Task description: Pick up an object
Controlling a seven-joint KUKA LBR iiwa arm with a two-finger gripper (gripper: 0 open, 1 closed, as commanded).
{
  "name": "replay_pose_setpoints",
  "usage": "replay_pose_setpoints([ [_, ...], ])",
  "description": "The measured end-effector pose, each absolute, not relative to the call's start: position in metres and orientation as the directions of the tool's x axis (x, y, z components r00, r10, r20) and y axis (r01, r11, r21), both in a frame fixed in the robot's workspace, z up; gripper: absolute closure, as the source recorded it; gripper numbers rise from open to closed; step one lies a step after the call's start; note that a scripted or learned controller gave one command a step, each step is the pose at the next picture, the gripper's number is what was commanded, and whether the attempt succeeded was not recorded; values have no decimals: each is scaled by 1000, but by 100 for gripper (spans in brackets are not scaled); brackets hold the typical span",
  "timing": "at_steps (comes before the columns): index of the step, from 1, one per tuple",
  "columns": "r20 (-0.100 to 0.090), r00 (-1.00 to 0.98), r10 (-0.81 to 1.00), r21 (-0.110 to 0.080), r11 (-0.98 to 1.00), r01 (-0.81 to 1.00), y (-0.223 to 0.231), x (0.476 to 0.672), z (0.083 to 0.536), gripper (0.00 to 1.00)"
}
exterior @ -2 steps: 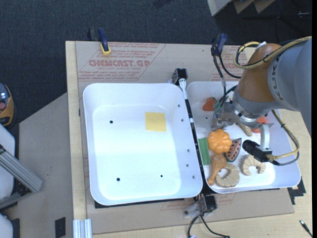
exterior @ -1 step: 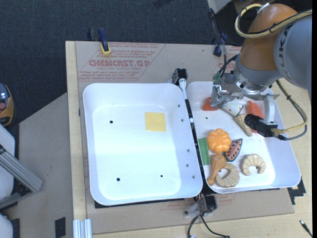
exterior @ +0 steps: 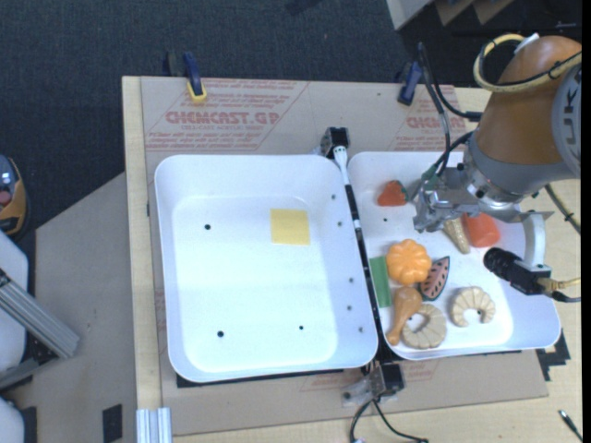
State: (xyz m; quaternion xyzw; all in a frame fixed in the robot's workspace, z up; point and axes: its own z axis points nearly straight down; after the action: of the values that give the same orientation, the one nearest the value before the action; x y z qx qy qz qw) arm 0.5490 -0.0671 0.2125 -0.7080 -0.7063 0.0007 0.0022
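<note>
Now | bench (exterior: 231,109): cardboard, clamped | floor: dark carpet | tool (exterior: 434,212): state unclear

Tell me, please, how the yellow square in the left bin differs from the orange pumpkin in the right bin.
The yellow square is flat and straight-edged; the orange pumpkin is round, bulging and ribbed. The square lies alone on the left bin floor, apart from everything; the pumpkin sits crowded among other toy foods in the right bin, beside a watermelon slice. The square is pale yellow, the pumpkin deep orange. Both lie away from the claw.
</note>
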Motion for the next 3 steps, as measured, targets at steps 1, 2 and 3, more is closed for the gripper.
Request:
replay_pose_setpoints([
  [1,1,0,1000,-2,0,1000,-67,551,211,0],
  [2,0,0,1000,1,0,1000,-67,552,222,100],
  [3,-1,-4,1000,7,4,1000,-52,648,183,100],
])
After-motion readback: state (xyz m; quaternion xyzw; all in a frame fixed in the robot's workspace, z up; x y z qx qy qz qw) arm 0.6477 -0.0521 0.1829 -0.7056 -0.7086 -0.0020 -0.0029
